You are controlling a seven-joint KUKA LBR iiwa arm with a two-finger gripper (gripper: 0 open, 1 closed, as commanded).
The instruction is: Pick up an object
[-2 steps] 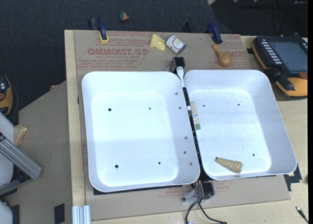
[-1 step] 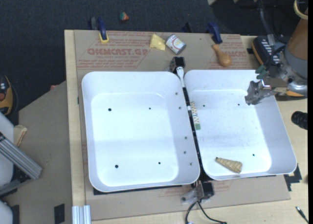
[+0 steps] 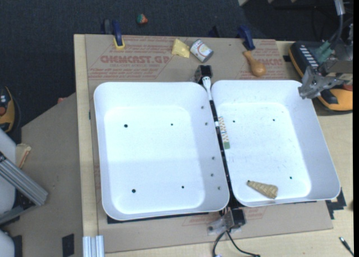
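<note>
One gripper (image 3: 309,88) is seen at the right side of the camera view, just outside the upper right corner of the right bin (image 3: 314,138), above the bench (image 3: 84,138). Whether it is open or closed cannot be told, because only a grey metal shape is visible there; no object is seen in it. Behind it, some dark and orange equipment (image 3: 331,90) is placed on the bench. Inside the right bin, a tan cone-shaped object (image 3: 262,188) is lying flat near the front edge, well apart from the gripper. A small patterned strip (image 3: 223,132) is seen along the seam where the right bin meets the left bin (image 3: 112,104). Beyond the bins, on the brown board, a wooden pear-shaped piece (image 3: 255,65) is lying near a blue clamp (image 3: 244,37), and a yellow wedge (image 3: 180,49) is found just beside a small white box (image 3: 201,50). A second blue and yellow clamp (image 3: 118,34) is fixed at the far left edge of the board.
</note>
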